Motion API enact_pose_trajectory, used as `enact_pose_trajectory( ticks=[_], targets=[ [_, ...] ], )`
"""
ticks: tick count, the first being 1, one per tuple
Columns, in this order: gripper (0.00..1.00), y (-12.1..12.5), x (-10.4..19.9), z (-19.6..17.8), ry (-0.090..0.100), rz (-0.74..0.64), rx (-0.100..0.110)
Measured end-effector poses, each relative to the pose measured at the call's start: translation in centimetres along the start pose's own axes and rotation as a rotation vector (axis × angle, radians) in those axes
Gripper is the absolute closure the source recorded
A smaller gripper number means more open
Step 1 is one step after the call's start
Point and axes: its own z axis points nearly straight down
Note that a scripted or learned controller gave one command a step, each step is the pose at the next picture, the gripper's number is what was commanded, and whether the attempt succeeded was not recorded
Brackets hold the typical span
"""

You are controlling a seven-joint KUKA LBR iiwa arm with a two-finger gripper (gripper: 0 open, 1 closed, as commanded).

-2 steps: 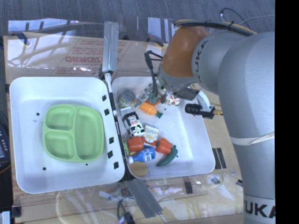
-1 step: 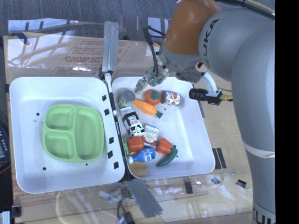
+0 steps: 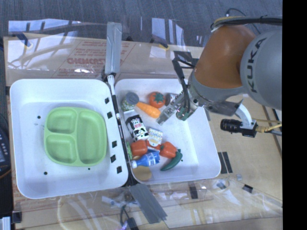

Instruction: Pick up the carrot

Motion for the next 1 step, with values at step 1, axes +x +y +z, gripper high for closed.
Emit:
enact_pose_trajectory(
  ticks=[1],
  targets=[
    [1.00,7.73,-0.95,2.54,0.001,0.250,0.001]
  ],
)
